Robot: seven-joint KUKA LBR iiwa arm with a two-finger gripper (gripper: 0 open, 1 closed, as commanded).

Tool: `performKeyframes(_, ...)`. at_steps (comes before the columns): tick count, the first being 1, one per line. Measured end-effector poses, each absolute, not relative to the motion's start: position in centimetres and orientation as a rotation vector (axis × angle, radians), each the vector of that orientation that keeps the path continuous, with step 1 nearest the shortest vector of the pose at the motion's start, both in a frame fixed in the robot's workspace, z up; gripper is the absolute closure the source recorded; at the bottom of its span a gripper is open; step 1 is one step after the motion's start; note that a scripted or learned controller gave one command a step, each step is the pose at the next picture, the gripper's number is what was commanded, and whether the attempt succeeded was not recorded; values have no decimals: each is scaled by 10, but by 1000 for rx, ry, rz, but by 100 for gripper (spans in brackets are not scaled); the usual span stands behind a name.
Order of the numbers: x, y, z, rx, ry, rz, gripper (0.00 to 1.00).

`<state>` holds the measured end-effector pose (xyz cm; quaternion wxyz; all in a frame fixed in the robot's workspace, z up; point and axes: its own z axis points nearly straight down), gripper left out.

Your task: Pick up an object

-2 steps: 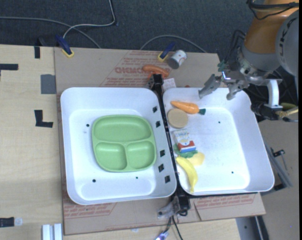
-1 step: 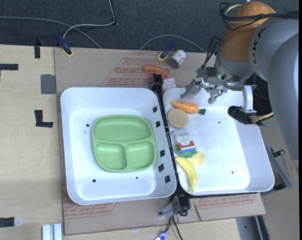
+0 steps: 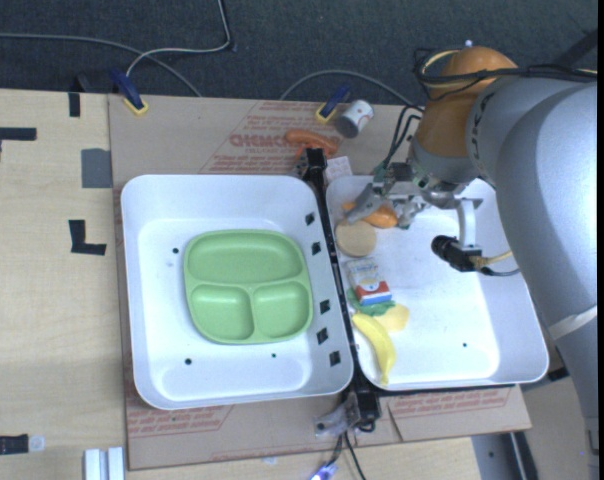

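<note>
My gripper (image 3: pixel 387 204) hangs low over the far left corner of the right bin (image 3: pixel 482 313). A small orange object (image 3: pixel 383 220) lies right under it, partly covered by it. A tan round piece (image 3: pixel 357 239) rests just in front of that. Further forward along the bin's left wall lie a small red, white and blue packet (image 3: pixel 372 291), a pale yellow piece (image 3: pixel 395 316) and a yellow banana (image 3: pixel 378 343). Whether anything is held is hidden by the gripper body.
The left bin (image 3: pixel 152 268) holds a green divided plate (image 3: pixel 249 284). Behind the bins on the cardboard lie an orange carrot-like item (image 3: pixel 312 139) and a small grey cylinder (image 3: pixel 354 118). The grey arm (image 3: pixel 552 188) covers the right bin's far right side.
</note>
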<state>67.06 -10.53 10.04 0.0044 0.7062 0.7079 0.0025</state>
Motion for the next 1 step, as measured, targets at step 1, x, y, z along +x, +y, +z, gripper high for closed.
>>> performKeyframes(1, 673, -103, 94, 2210, 2209, 5, 0)
